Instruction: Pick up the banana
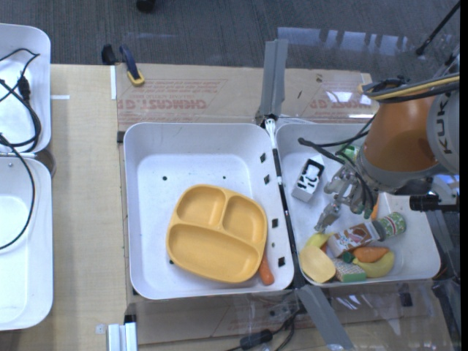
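The banana [380,267] lies at the front right of the right bin [420,265], curved and yellow, partly under an orange toy carrot [370,254]. My gripper [345,209] hangs over the middle of that bin, up and to the left of the banana and apart from it. Its fingers [327,215] are spread open with nothing between them. The arm's orange band [398,134] covers the bin's back right part.
Around the banana are a red-and-white packet [352,238], a green-capped jar [390,226], a green block [351,273] and a yellow rounded piece [318,260]. A white-and-black box [308,178] lies further back. The left bin [146,196] holds a yellow divided plate [217,232] and a small carrot [266,274].
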